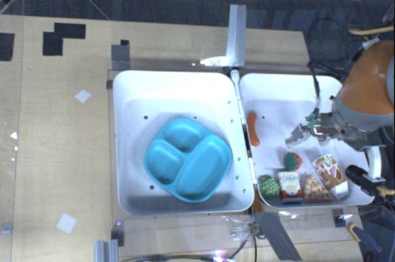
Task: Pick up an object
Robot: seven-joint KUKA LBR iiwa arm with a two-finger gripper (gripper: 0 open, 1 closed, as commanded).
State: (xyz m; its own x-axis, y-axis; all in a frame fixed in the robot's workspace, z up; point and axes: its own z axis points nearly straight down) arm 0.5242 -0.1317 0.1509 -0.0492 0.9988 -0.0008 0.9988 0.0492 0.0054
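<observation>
Reaching in from the right, the arm (369, 91) held the gripper (307, 133) over the middle of the right bin (271, 94), with its orange band above the wrist toward the frame's right edge. The grey fingers (295, 137) pointed left; whether they stood wide or narrow could not be told from this angle, and nothing was seen between them.

Candidate objects all lay in the right bin. Just below the gripper, apart from it, sat a small round red-and-green item (292, 160). Along the near wall of that bin, left to right: a green bumpy item (267, 184) in the near left corner, a small box with a red and green label (289, 185) just beside it, a tan waffle-patterned piece (316, 188), and a white packet with brown and orange print (329, 170) near the right side. An orange, elongated item (252, 130) lay along the bin's left wall, well apart from the gripper.

The left bin (129, 131) held a blue three-compartment tray (187, 158), tilted slightly against the bin's lines, near its centre and toward the near side. Both bins sat side by side on the light wooden bench (55, 149), with black tape marks (62, 37) on the bench at far left.
</observation>
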